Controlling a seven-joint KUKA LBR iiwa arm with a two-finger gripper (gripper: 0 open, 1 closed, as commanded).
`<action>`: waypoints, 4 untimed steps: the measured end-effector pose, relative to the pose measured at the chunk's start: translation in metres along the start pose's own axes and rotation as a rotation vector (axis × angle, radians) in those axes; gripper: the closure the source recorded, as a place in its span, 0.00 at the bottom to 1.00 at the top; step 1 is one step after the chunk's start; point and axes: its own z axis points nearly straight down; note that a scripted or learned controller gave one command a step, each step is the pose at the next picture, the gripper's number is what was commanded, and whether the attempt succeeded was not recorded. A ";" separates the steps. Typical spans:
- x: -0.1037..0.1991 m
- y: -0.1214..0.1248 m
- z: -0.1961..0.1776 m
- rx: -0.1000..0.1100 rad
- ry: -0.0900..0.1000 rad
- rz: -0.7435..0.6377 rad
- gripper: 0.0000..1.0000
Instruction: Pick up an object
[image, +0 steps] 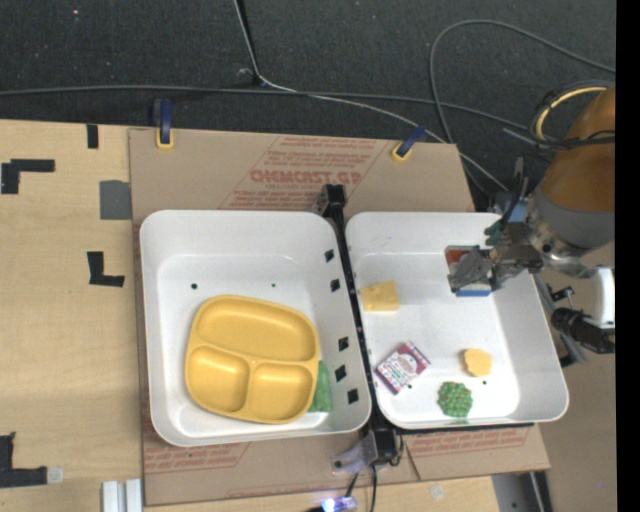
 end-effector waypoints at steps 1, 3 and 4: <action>0.058 -0.003 -0.006 -0.001 0.000 -0.002 1.00; 0.160 -0.015 0.008 0.000 0.001 -0.002 1.00; 0.211 -0.024 0.018 0.001 -0.001 -0.001 1.00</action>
